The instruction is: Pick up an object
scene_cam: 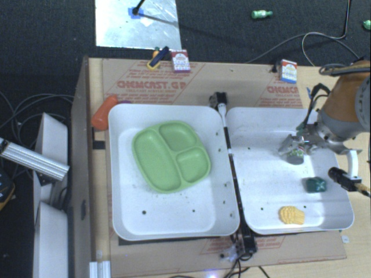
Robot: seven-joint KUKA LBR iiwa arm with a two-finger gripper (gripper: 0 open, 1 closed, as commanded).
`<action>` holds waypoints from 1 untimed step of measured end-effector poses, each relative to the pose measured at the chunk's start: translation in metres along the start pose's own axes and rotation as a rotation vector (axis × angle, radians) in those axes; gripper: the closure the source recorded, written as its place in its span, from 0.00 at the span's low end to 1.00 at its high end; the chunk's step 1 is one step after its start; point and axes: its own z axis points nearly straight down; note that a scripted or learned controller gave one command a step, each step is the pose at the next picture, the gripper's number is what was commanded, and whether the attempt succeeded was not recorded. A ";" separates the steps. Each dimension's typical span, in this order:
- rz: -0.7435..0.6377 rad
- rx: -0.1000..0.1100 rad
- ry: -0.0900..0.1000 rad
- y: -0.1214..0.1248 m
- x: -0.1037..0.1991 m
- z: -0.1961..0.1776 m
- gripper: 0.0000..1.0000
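Note:
My gripper [294,149] hangs low over the upper middle of the right bin [255,213], at the end of the grey arm that comes in from the right. A small dark green object [316,184] lies in that bin, below and to the right of the gripper and apart from it. Near the bin's front edge lies a yellow ridged object [291,215]. A bit of green shows at the gripper's tip, too small to identify.
The left bin [133,213] holds a light green divided plate [171,155]. An orange object [104,112] lies outside the left bin's upper left corner. Two small red and white boxes [181,61] [288,71] stand on the bench behind the bins.

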 end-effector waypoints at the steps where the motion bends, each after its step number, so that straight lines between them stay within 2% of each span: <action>1: -0.001 -0.004 -0.001 0.001 0.000 -0.011 1.00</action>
